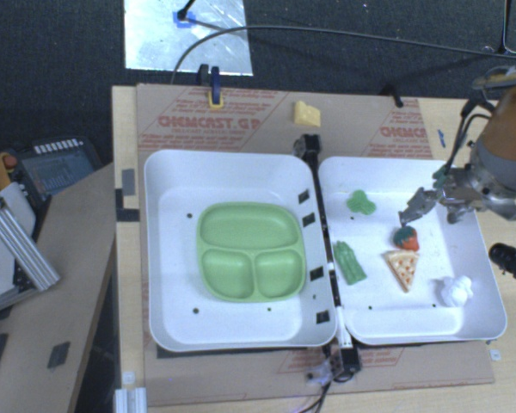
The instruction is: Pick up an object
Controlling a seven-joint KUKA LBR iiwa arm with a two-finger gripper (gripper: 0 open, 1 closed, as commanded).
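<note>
Clearly, the camera view puts the gripper (410, 214) low over the right bin (482, 317), its arm (507, 136) coming in from the right. The dark fingers point down and left toward a small red-and-green toy (406, 238) — perhaps a strawberry or tomato, too small to tell. Whether the jaws stand open or closed I cannot tell from this slant, and nothing is visibly held between them.

Nearest the fingertips is that small toy, lying just below them on the bin floor. Touching or almost touching it from below is a pizza slice toy (403, 269). A green leafy toy (359, 202) lies to the upper left, a green pickle-like piece (349, 262) near the hinge side, and a white crumpled object (455, 291) toward the lower right corner.

The main risk, as I judge it, is crowding — a descent onto the red-and-green toy could catch the pizza slice too, nudging one away or pinching both badly. A small round thing may also squirt out sideways if the fingers close off-centre.

Over in the left bin (168, 317) sits a green divided tray (248, 250), well apart from the action. On the desk (267, 119) beyond the bins lies a yellow block (307, 114).
</note>
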